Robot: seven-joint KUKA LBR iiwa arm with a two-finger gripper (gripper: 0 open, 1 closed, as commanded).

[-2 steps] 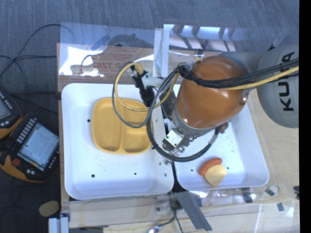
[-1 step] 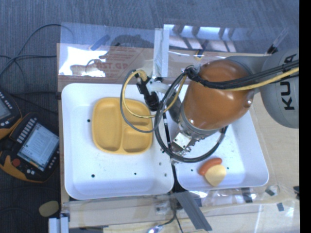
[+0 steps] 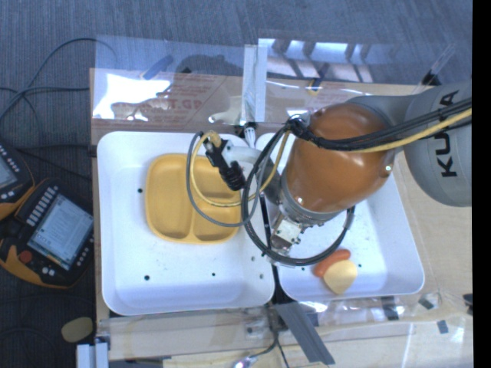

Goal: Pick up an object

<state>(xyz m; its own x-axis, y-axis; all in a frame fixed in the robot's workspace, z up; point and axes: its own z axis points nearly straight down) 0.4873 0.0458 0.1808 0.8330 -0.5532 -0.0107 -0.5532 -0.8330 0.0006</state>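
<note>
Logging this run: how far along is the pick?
Done: the arm has reached over the right bin. In hand: nothing visibly gripped. Left: the grasp and lift; the yellow tray lies in the left bin, and the peach-coloured object lies in the right bin.

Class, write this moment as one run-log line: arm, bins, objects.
arm: over divider between bins | left bin: yellow divided tray | right bin: yellow-and-red object near front, not grasped
</note>
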